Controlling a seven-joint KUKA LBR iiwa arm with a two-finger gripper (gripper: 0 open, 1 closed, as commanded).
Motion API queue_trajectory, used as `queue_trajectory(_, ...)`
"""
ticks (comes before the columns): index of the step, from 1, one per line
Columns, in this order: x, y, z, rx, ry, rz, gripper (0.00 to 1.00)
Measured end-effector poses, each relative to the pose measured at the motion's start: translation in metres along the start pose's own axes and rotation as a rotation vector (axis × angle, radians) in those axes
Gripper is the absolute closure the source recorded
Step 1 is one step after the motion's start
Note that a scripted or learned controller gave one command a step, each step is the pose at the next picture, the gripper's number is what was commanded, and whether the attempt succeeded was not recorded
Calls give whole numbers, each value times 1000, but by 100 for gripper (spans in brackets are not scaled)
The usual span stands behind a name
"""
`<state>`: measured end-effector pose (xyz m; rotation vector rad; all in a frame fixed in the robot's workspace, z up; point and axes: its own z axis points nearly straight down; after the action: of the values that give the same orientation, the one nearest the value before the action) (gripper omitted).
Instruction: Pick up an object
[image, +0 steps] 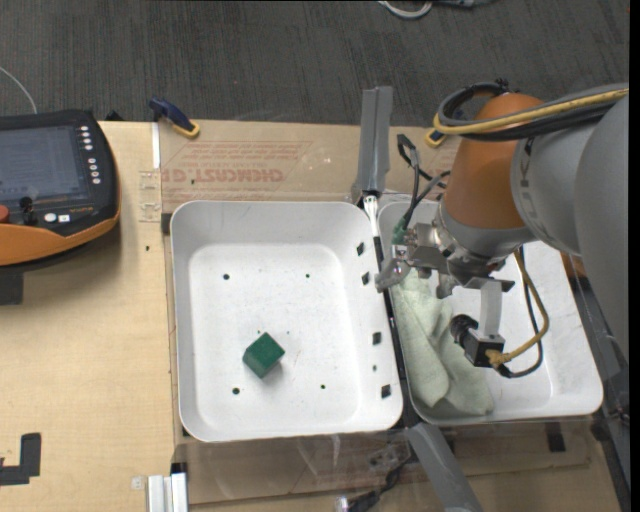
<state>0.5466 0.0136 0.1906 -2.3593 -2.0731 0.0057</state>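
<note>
Now | claw held over right bin, its state cannot be told | cloth lies just below it, long axis running front-to-back | cube well apart in left bin

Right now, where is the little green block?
The green block sits in the left white bin in the camera view, toward its lower middle, well apart from the pale cloth lying in the right bin.

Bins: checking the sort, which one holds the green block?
The left bin holds the green block; the right bin holds a pale cloth.
</note>
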Motion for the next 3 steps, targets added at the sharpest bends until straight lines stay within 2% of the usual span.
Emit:
queue_trajectory(1,-15,7,0,-1,0,84,0)
queue_trajectory(2,-15,7,0,0,0,83,0)
queue_trajectory(3,-70,-9,0,0,1,-206,0)
